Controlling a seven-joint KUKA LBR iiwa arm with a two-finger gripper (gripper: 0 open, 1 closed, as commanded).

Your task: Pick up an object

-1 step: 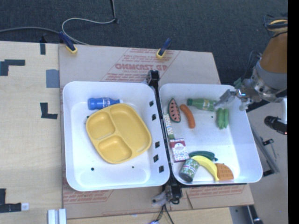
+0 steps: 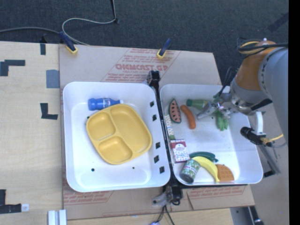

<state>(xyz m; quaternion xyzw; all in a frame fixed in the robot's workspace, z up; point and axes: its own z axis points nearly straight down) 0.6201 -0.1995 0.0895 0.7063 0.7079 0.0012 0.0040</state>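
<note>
My gripper (image 2: 212, 109) is low in the right bin (image 2: 243, 151), near its back right. It hangs between a green vegetable (image 2: 195, 102) on its left and a green pepper (image 2: 221, 121) just to its right. An orange carrot (image 2: 188, 116) and a watermelon slice (image 2: 174, 110) lie further left. Nothing can be seen held in it. The grey arm with its orange band (image 2: 251, 67) reaches in from the right.
At the right bin's front lie a red carton (image 2: 179, 150), a dark can (image 2: 190, 170), a banana (image 2: 207, 167), a green cucumber (image 2: 203, 155) and an orange waffle piece (image 2: 225, 173). The left bin (image 2: 75, 139) holds a yellow divided plate (image 2: 119, 132) and a blue bottle (image 2: 102, 103).
</note>
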